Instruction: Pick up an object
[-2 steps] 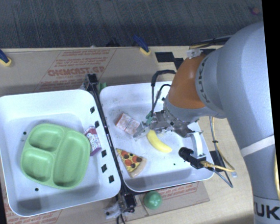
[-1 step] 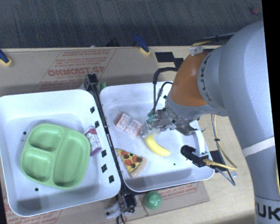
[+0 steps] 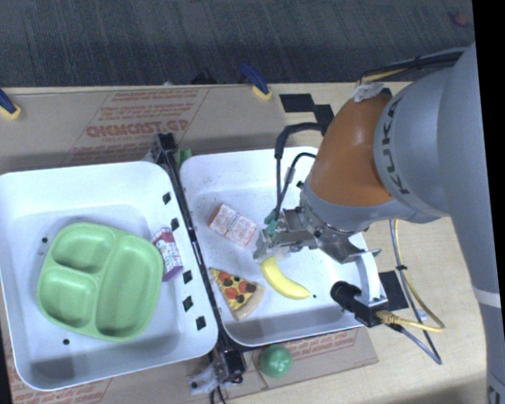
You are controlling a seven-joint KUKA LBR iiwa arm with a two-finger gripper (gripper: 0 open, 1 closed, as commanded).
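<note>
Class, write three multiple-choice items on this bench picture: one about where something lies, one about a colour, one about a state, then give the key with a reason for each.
1. Where does the green plate lie?
A. left bin
B. right bin
C. on the cardboard outside the bins

2. What colour is the ball in front of the bins?
A. red
B. green
C. blue

3. How does the banana rest?
A. standing upright
B. hanging from the gripper
C. lying flat on the floor of the right bin

Key: 1 A, it fills the left bin. 2 B, it is plainly green. 3 C, it lies below the gripper, beside the pizza slice.
</note>
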